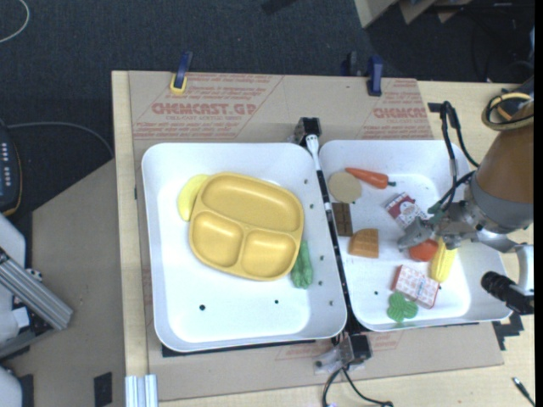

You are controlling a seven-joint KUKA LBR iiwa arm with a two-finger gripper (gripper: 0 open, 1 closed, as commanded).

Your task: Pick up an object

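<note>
My gripper (422, 234) hangs low in the right bin (373, 312), reaching in from the right. Just under it lies a red-orange round item (422, 250), touching or partly covered by it. A yellow corn cob (441, 263) lies right beside that item. A red-and-white packet (399, 206) sits just up-left of the gripper. Around them are an orange carrot (369, 176), a tan disc (344, 186), a brown bar (342, 219), an orange-brown wedge (366, 243), a red-patterned carton (416, 285) and a green leafy piece (402, 309).
The left bin (170, 295) holds a yellow divided plate (244, 225), a yellow piece (190, 195) at its left rim and a green piece (302, 266) at its right. The arm (507, 185) and its cables cover the right bin's right edge. Clamps stand at the bench's back.
</note>
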